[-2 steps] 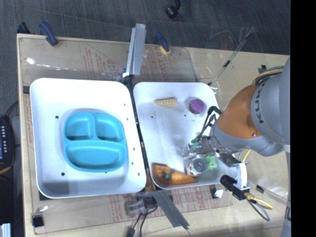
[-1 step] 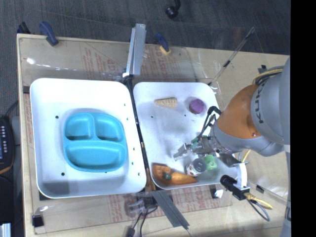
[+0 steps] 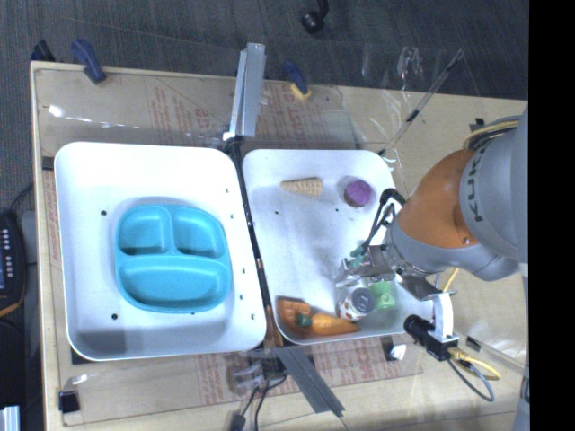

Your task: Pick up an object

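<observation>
The grey arm with its orange band (image 3: 440,206) reaches in from the right and sets its two-finger gripper (image 3: 367,277) low over the near right part of the right white bin (image 3: 269,232). Whether it grips anything I cannot tell (the wrist covers it). Just beside it lie a small green block (image 3: 384,294) and a round silver can (image 3: 361,303). An orange plastic carrot (image 3: 314,320) lies along the near wall, while a tan cone (image 3: 301,186) and a purple ball (image 3: 358,191) sit toward the far side. The left white bin (image 3: 81,241) bears a blue divided tray (image 3: 172,257).

Hand (image 3: 367,277) fingers hidden under wrist; arm (image 3: 476,209) cut off right.
</observation>
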You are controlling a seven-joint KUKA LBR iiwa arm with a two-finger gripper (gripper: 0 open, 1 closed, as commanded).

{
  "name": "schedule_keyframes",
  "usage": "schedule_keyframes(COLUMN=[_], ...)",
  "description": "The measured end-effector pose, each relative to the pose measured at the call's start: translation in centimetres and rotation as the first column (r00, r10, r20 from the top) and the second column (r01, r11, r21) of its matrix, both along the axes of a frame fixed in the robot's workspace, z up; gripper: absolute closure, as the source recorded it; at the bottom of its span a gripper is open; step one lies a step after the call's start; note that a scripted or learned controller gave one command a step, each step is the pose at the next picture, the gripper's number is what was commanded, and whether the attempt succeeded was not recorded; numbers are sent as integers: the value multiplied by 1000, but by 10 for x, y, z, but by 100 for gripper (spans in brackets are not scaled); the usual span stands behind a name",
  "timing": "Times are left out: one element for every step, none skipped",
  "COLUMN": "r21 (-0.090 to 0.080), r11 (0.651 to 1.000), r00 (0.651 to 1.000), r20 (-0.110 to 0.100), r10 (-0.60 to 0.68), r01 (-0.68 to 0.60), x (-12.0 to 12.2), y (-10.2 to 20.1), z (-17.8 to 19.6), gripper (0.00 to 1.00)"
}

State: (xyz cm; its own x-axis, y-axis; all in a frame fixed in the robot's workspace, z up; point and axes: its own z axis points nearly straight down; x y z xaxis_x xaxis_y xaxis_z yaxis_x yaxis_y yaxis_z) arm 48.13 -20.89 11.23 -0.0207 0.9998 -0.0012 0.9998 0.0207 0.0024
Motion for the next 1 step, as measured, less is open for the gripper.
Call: schedule_keyframes(r21=[0], r11=[1000], r00=[1000], r20=[0], r10=[1], r01=[-1], x=[0], y=[0], z=[0], gripper=[0])
